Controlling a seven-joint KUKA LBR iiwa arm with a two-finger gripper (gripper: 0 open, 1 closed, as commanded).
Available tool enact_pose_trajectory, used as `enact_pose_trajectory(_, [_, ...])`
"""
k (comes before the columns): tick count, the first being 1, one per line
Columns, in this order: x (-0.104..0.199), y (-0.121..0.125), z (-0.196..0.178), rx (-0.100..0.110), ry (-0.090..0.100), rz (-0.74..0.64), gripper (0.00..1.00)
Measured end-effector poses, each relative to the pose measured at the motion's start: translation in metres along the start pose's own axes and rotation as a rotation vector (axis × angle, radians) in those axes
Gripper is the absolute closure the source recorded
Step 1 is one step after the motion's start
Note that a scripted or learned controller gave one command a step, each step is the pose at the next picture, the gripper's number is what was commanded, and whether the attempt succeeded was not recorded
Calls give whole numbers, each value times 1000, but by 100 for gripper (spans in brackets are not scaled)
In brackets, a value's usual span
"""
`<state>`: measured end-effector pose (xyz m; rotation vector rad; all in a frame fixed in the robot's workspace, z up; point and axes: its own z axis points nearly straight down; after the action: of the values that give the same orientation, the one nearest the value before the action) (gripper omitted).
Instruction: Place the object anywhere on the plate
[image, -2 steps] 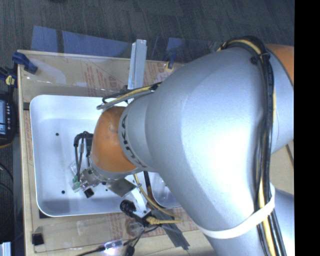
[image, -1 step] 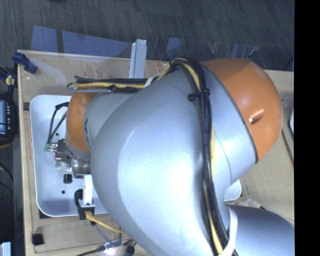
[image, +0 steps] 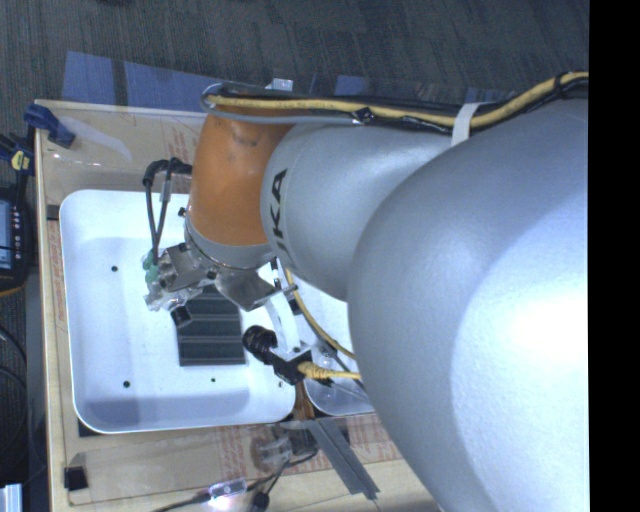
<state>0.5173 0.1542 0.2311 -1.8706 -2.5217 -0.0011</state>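
**Risk of a missed pick over the left bin**

While the pincer (image: 170, 285) is lowered inside the left bin (image: 90, 300), its state cannot be told, since the wrist and bracket cover it. A dark ribbed block (image: 212, 335), judged to be the object, is seen lying flat on the bin floor toward the near right corner, touching or just beneath the wrist hardware; nothing is shown clamped. A slip or an empty lift is judged likely if the block is caught only at its far edge. A pale curved rim (image: 335, 400), possibly the plate, is noted just beyond the bin's near right corner, largely covered by the grey arm (image: 450, 300). Loose yellow cables (image: 320, 372) hang near the bin wall and could snag. Clutter is noted on the tabletop (image: 150, 465) along its near edge.
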Motion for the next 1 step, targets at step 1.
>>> enact_pose_trajectory(1, [-15, -41, 122, 9, -1, 1036, 100])
